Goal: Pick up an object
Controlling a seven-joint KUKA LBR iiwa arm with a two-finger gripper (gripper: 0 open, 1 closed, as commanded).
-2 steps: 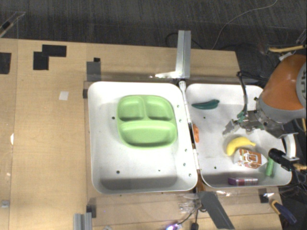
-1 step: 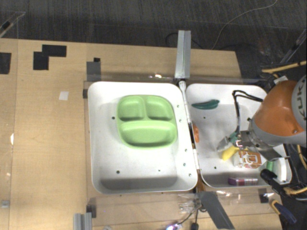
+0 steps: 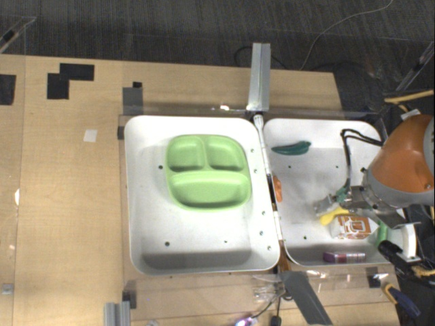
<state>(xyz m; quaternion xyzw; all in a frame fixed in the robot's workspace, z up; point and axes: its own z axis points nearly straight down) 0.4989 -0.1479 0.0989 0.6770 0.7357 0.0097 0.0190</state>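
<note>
My claw (image 3: 338, 201) hangs low in the right bin (image 3: 299, 175), just above a yellow object (image 3: 329, 216) that may be a banana. I cannot tell how the claw is set. A white packet (image 3: 353, 227) lies touching the yellow object, a purple marker (image 3: 345, 256) below it, a teal object (image 3: 292, 147) well above.

matt green plastic tray (image 3: 206, 170), smooth white bins (image 3: 146, 202); wood bench (image 3: 61, 182)

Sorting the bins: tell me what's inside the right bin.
The right bin holds a teal piece, a yellow item, a white packet and a purple marker. The arm covers its right side.
</note>
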